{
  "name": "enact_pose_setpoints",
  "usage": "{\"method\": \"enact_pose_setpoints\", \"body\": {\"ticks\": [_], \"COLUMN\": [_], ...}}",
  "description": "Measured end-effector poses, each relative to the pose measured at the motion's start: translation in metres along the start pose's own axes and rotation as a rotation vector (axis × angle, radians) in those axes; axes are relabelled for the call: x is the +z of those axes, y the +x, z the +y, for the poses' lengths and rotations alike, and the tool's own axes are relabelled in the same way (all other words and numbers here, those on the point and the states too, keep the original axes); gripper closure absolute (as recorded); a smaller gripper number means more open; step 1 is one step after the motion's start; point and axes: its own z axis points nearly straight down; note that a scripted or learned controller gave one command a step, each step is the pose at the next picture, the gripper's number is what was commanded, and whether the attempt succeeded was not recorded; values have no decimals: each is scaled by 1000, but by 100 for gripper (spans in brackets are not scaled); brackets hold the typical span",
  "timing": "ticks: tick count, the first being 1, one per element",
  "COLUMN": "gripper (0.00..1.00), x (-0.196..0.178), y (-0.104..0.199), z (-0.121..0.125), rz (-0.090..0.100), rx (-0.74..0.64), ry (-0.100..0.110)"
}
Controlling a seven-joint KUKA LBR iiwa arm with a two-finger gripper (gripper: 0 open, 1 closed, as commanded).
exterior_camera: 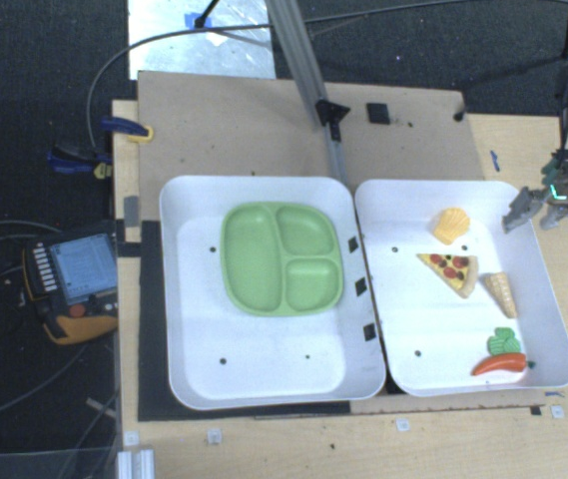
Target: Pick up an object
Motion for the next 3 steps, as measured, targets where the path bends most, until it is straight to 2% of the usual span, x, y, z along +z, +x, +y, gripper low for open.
{"method": "enact_pose_setpoints", "body": {"ticks": [1,2,3], "gripper": [0,0,0], "x": [-1,55,99], "y": [0,7,-1], "z": [1,-6,-6], "rz": [-1,1,0], "rx": [0,2,3], "ry": [-2,1,0]}}
